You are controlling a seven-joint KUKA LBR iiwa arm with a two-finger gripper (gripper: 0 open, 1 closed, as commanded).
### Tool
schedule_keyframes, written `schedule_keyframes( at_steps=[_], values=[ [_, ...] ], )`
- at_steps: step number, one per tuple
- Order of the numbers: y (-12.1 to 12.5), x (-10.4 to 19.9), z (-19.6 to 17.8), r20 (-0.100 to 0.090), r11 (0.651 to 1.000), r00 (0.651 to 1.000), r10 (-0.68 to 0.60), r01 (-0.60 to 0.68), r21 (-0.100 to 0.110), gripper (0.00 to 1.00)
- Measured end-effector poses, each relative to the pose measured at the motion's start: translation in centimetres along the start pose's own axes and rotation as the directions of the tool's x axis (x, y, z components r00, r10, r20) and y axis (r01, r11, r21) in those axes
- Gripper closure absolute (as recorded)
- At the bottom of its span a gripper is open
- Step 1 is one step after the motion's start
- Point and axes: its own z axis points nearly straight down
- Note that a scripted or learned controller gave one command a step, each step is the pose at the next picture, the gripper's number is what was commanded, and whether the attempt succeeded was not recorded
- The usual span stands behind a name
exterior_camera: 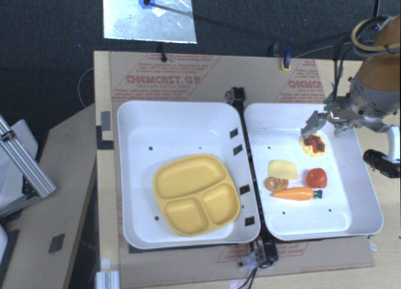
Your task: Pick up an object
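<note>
We find the gripper (311, 128) poised above the pizza slice (314, 146), fingers seemingly apart, and advise descending squarely before closing.

you see two smooth white plastic bins (188, 115) on a matt brown paper-faced board (188, 71). left of the clamp joining them, the yellow tray (196, 192) looks like satin plastic; right of it, the tomato (316, 177) and carrot (292, 195) look glossy plastic.
</note>
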Motion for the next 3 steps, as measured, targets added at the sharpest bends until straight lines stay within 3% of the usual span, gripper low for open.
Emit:
schedule_keyframes(
  at_steps=[3],
  values=[
    [0.9, 0.9, 13.9, 0.0, 1.0, 1.0, 0.002, -0.002, 0.002, 0.0]
  ],
)
